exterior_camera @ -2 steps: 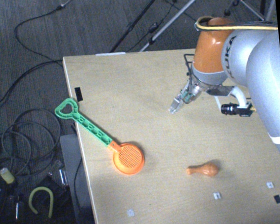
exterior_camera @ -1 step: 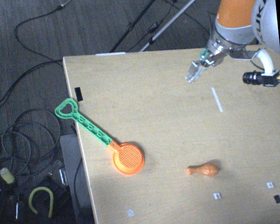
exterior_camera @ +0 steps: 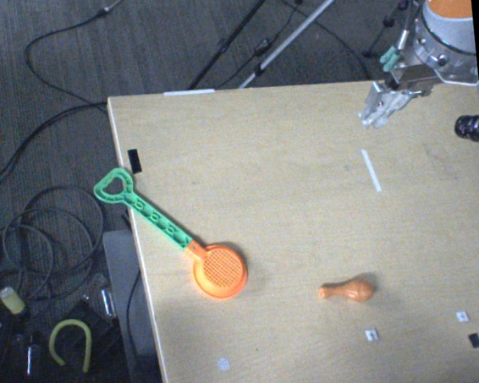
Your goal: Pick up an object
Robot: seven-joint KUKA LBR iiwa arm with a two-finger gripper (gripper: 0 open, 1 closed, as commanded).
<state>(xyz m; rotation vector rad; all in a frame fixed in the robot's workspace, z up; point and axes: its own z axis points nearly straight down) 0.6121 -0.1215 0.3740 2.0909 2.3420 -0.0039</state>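
At the left edge of the pale wooden board (exterior_camera: 302, 137) lies a green-handled strainer (exterior_camera: 176, 240) with an orange mesh disc, a smooth orange pear-shaped piece (exterior_camera: 349, 290) rests nearer and rightward, and far right the gripper (exterior_camera: 381, 107) hangs above the surface, its fingers' spread unclear.

The worktop (exterior_camera: 306, 179) is seen from one fixed camera placed high above, looking down at a slant, with floor included at the left.

Tool (exterior_camera: 381, 109) low at upper right
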